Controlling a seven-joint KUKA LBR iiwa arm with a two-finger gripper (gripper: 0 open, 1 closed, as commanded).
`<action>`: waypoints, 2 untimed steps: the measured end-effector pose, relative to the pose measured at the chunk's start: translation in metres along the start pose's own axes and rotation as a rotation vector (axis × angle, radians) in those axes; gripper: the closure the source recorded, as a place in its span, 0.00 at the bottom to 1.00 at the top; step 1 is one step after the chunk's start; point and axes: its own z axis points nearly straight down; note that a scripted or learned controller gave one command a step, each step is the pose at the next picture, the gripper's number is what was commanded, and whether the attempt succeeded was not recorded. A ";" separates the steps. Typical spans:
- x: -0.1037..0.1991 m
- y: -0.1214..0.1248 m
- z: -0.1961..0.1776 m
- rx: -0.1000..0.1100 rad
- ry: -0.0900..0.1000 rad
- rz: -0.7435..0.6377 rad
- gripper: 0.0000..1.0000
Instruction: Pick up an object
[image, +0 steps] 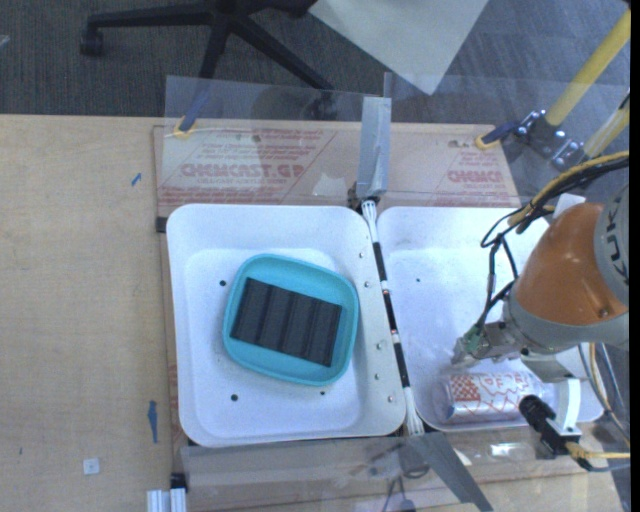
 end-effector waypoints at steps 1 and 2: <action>0.000 0.000 0.000 0.000 0.000 0.000 0.00; -0.002 0.000 0.011 0.000 0.002 -0.111 0.00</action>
